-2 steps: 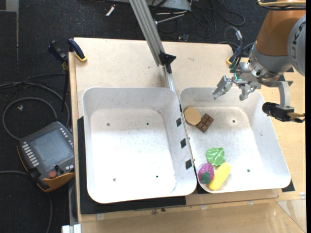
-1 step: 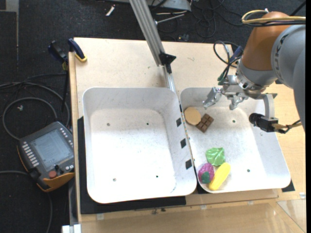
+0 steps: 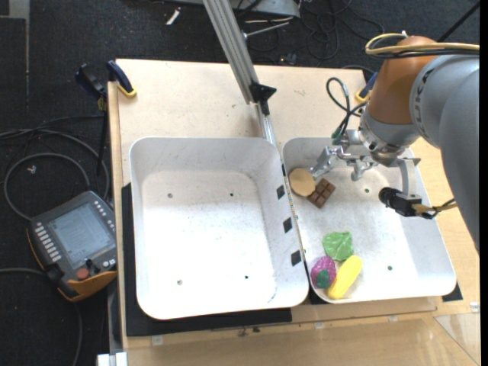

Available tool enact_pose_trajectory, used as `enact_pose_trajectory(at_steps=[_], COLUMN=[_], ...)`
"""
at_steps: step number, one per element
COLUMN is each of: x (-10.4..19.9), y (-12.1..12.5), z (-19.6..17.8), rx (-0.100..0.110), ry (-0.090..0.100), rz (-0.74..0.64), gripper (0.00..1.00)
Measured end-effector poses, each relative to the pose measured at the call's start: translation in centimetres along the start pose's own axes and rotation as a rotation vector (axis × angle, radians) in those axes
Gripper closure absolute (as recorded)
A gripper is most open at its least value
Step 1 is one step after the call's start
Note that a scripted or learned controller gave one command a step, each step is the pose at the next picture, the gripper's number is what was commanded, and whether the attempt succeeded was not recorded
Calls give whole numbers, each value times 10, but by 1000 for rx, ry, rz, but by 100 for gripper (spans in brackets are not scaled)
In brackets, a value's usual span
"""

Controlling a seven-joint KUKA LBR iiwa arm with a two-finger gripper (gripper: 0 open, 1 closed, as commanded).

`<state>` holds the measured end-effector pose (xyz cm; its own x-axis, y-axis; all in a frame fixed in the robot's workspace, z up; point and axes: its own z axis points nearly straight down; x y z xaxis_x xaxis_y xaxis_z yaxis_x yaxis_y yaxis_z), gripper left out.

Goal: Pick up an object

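My gripper (image 3: 338, 168) hangs over the far part of the right bin (image 3: 415, 250), open, with nothing between its fingers. Just below its left finger (image 3: 319, 165) lie a tan round disc (image 3: 301, 181) and a brown chocolate bar (image 3: 322, 194), close together near the bin's left wall. In the bin's near left corner sit a green leafy piece (image 3: 338, 245), a purple bunch of grapes (image 3: 322, 270) and a yellow banana (image 3: 345, 277), bunched together.
The left bin (image 3: 202, 227) stands beside the right one. A slanted aluminium rail (image 3: 232, 44) runs down to the wall between them. A black connector on a cable (image 3: 398, 200) hangs off the arm over the right bin. A teach pendant (image 3: 72, 239) lies off the bench at left.
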<state>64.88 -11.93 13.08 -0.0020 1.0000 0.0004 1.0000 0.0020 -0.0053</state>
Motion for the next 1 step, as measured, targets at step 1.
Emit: enact_pose_trajectory(at_steps=[1], x=[0], y=[1], z=[35], rx=[-7], ry=[0], rz=[2], gripper=[0])
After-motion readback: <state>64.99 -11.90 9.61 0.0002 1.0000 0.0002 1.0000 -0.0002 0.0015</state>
